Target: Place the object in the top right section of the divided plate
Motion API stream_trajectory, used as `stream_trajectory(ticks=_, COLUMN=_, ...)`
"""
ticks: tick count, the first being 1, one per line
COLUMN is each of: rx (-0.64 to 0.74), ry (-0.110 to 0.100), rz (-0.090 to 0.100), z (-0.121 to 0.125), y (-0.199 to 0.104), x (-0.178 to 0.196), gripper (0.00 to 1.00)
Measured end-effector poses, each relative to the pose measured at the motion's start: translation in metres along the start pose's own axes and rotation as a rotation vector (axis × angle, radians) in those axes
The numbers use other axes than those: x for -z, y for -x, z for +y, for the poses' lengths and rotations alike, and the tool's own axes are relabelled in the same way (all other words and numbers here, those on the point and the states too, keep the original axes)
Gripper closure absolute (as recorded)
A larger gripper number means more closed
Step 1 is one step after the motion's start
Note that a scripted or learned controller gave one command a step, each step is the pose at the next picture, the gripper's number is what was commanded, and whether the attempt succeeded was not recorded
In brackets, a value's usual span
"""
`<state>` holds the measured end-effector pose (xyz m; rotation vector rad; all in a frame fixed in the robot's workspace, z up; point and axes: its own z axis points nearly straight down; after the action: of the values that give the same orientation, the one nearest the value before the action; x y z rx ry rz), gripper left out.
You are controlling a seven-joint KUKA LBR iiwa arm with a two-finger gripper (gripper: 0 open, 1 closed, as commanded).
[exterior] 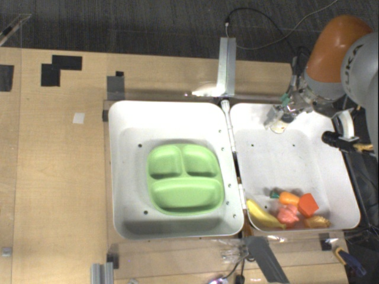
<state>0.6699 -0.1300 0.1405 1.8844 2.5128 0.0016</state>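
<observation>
You're seeing the pincer [278, 122] hovering at the upper edge of the right bin [308, 158]; can't tell its state. Toy food pile [290, 209] is sitting lower right, green divided plate [185, 178] is lying in the left bin [127, 176].

- A light wooden bench [53, 176] carries everything, with dark carpeted floor [148, 10] beyond its far edge.
- Two shallow white bins sit side by side on it, touching along a central seam: the left bin [127, 158] and the right bin [331, 176].
- Black tape patches [59, 68] lie flat near the far left corner.
- A small pale square marker [79, 118] lies on the wood left of the bins.
</observation>
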Motion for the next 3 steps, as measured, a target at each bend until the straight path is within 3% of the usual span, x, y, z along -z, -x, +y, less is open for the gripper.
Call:
stream_trajectory(ticks=1, rx=0.194, ry=0.003, rz=-0.001, z=-0.029, y=-0.090, x=0.043, gripper=1.00)
stream_trajectory(ticks=2, rx=0.490, ry=0.001, rz=0.000, z=-0.045, y=-0.049, x=-0.039, gripper=1.00)
stream_trajectory(ticks=3, rx=0.563, ry=0.010, rz=-0.005, z=-0.027, y=-0.035, x=-0.051, gripper=1.00)
